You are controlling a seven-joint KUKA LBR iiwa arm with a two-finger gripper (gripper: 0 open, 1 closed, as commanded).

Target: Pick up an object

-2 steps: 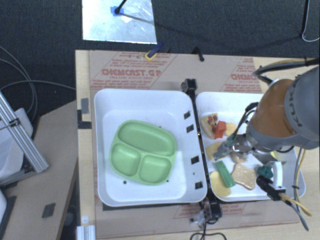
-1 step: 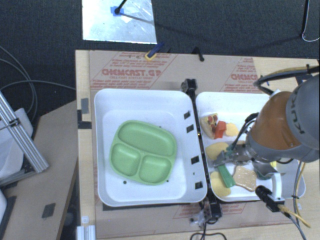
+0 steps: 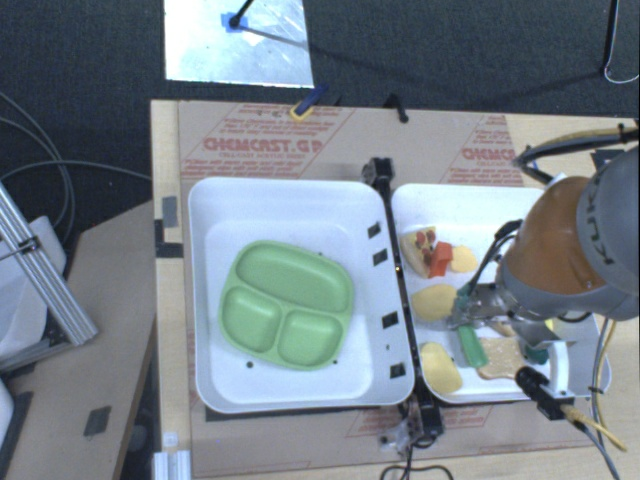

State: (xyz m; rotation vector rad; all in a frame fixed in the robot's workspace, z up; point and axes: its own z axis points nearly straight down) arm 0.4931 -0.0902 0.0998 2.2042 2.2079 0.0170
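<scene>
The arm (image 3: 575, 248) hangs low over the right bin (image 3: 470, 196), and the jaws (image 3: 468, 313) sit in among the play food there. Whether they stand wide or narrow I cannot tell, as the wrist covers them from above. A green stick-shaped piece (image 3: 470, 346) lies just below them and a pale yellow piece (image 3: 432, 301) just to their left. A second yellow piece (image 3: 440, 366) is further down and left, and a toast-like slice (image 3: 497, 360) down and right. A red and yellow cluster (image 3: 437, 253) sits up and left, apart from them.

To do the grab well, I judge the jaws should settle on one piece only, straddle it squarely, close, then lift straight up so the neighbours are not dragged.

The wrist hides the bin floor under it, and any contact with the green piece is unclear. The left bin (image 3: 215, 268), holding a green divided plate (image 3: 288, 303), lies well off to their left
</scene>
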